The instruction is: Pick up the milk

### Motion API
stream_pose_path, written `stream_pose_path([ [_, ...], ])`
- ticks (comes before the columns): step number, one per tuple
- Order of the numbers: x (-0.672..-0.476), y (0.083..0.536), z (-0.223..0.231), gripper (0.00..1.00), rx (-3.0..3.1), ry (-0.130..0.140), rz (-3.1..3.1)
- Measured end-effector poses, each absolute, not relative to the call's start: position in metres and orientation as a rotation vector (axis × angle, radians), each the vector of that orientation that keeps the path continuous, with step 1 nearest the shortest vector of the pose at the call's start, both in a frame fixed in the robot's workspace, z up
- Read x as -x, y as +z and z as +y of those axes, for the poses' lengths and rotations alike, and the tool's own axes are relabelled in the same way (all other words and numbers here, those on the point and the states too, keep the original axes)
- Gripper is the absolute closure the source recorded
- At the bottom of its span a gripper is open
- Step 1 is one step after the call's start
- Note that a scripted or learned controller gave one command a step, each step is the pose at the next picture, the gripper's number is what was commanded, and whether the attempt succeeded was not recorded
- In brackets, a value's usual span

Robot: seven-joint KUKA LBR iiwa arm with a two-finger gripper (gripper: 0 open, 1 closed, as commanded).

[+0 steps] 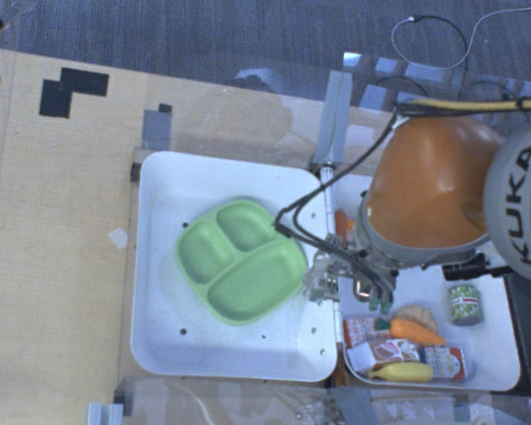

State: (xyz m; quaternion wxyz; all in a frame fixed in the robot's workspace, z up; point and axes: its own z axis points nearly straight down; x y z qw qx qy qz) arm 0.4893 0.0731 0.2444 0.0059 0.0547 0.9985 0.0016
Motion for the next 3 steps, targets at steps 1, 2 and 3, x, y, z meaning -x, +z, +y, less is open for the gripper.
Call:
stream_pose_path([
  [1, -0.494, 0.291, 0.196, 1.0, 0.071, 0.009, 3.129],
  [2, -0.49, 0.242, 0.236, 1.0, 0.853, 0.005, 3.016],
  [3, -0.51, 0.217, 0.236, 1.0, 1.329, 0.004, 2.836],
])
